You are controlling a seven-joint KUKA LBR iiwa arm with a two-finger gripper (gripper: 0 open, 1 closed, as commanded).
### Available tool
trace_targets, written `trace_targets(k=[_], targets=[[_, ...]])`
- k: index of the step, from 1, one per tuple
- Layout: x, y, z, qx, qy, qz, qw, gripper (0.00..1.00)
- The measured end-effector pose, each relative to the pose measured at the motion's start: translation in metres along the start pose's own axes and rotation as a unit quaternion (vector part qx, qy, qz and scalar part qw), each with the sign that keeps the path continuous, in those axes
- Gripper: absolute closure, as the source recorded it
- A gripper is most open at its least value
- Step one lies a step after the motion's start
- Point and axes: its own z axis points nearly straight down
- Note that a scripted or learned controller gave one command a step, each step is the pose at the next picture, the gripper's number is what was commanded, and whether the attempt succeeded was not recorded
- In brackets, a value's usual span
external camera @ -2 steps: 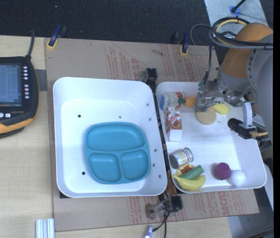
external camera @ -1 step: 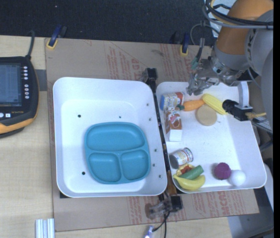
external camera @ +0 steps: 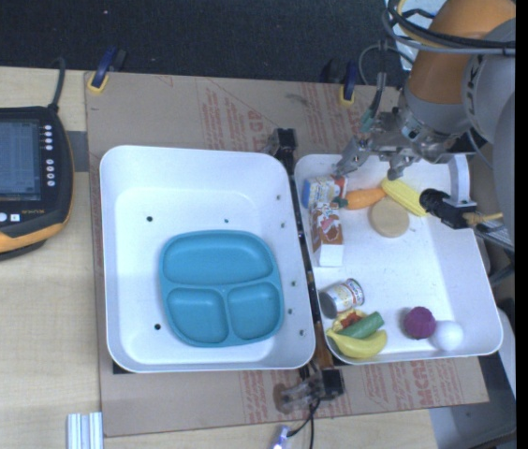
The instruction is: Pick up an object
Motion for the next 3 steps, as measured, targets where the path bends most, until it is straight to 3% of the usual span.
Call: trace_targets(k=[2,3], targets=[[-0.077,0.003,0.076,-0.004,0.001,0.000,1.0000,0.00],[-0.113,-0.077,0.093,-0.008,0.005,-0.004,0.9999,0.00]])
